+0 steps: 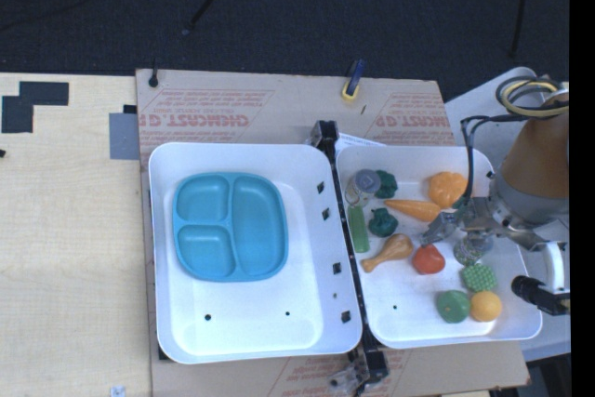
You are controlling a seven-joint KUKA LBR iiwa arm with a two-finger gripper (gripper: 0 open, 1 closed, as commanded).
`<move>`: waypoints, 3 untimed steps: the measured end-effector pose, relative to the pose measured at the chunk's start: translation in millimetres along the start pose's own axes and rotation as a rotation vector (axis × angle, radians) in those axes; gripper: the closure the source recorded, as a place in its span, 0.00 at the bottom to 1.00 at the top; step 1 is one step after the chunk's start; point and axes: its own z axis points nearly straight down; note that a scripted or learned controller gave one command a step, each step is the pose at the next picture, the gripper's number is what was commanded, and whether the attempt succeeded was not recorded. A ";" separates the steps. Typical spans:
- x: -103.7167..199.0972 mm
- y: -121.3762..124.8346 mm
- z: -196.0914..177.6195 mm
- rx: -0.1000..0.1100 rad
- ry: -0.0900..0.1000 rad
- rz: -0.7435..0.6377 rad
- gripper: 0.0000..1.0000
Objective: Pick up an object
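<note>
My gripper [457,240] hangs low over the right bin [409,330], its fingers apart and nothing between them. Just to its lower left lies a red tomato [428,260], close to one fingertip. An orange carrot [412,209] and an orange fruit [448,188] lie to its upper left. Just below it sits a green patterned piece [480,277]. Near the bin's front are a green ball [453,305] and a yellow-orange ball [485,305]. A tan drumstick [389,252], a green cucumber [358,228] and dark green broccoli [382,222] lie further left.
The left bin [186,330] holds a blue divided plate [230,226]. A black divider [339,237] runs between the bins. The arm's orange band [544,153] and cables [525,93] stand over the right bin's right edge.
</note>
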 end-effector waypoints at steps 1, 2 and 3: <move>-0.6 1.4 5.0 -0.004 -0.002 0.003 0.00; -3.8 2.6 -6.5 -0.009 -0.005 0.007 1.00; -10.5 5.3 -68.7 0.011 0.004 0.001 1.00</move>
